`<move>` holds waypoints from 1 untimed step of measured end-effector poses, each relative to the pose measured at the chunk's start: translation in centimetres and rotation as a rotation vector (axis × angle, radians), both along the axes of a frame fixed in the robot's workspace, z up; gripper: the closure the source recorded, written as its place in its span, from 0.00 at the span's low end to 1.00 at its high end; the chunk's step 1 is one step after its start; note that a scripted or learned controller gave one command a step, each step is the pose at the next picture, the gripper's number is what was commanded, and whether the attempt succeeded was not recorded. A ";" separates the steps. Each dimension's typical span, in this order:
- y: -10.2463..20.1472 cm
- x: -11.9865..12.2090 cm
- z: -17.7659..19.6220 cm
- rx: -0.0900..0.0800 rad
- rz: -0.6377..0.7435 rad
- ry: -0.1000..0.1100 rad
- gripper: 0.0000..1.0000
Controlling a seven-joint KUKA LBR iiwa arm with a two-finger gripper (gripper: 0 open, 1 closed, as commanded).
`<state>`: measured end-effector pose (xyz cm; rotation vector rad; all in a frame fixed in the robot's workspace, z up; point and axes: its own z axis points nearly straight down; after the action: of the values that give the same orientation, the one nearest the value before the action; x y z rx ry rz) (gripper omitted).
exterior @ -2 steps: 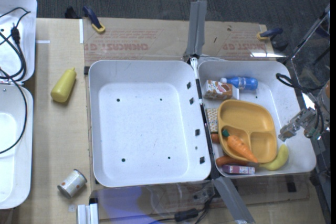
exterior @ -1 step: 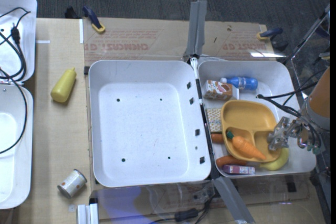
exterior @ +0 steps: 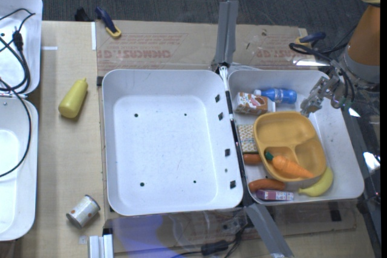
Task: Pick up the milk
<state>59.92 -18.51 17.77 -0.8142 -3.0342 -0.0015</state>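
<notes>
The milk [exterior: 251,103] is a small brown and white carton lying on its side at the back left of the right bin [exterior: 346,148]. A blue bottle [exterior: 279,95] lies right behind it. My gripper [exterior: 314,103] hangs over the back right part of the same bin, about a hand's width to the right of the carton and beyond the bottle's end. It is open, with nothing between its fingers, and points down and to the left. The grey arm with its orange band [exterior: 366,39] comes in from the right edge.
A yellow divided plate [exterior: 283,130] with a carrot [exterior: 286,166] takes up the middle of the right bin. A banana [exterior: 318,184], a sausage [exterior: 266,183] and small packets lie around it. The left bin [exterior: 166,142] sits beside it. A yellow bottle [exterior: 73,98] and a can [exterior: 83,210] lie on the bench.
</notes>
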 end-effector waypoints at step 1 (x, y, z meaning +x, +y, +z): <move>-0.5 -3.6 -8.3 -0.003 0.325 -0.008 1.00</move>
<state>56.33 -19.04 9.48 -0.3138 -3.1346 -0.0002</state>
